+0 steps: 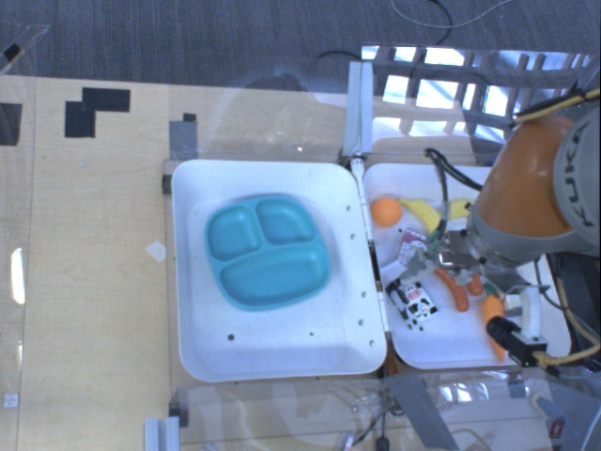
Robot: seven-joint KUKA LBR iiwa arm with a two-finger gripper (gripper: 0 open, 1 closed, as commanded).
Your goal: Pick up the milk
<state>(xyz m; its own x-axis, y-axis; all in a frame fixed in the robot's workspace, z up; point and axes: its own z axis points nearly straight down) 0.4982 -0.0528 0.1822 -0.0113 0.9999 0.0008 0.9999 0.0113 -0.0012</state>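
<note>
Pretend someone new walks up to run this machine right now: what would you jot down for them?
Gripper: down in the right bin, right at the milk; whether it grips anything is too hard to tell.
Milk: small black-and-white spotted carton, lying in the right bin near its left wall, not lifted.
Around it: an orange, a banana, a sausage and a carrot.
Left bin: holds a blue divided plate.
Done: arm has reached the milk.
Left: grasp it and lift it.
</note>
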